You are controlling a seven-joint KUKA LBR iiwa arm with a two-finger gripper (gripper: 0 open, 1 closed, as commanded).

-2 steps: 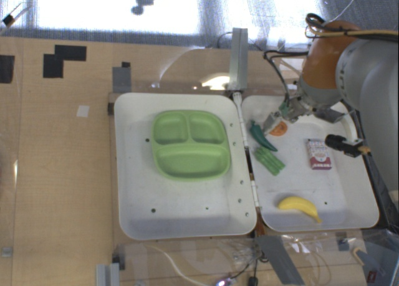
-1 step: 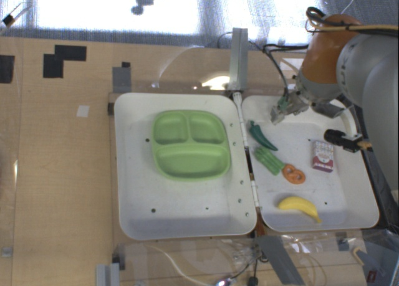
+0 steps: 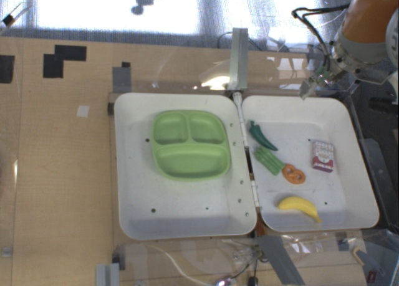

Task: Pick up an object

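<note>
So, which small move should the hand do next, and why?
Probably lower toward the small red packet. The hand hangs above the right bin's far rim, holding nothing visible, and the packet lies nearest it, apart from the other items.

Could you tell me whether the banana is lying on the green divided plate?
No, the banana lies in the right bin, while the green divided plate sits in the left bin.

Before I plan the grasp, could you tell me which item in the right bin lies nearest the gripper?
The small red-and-white packet: it lies closest to the gripper, whereas the banana lies farthest.
</note>
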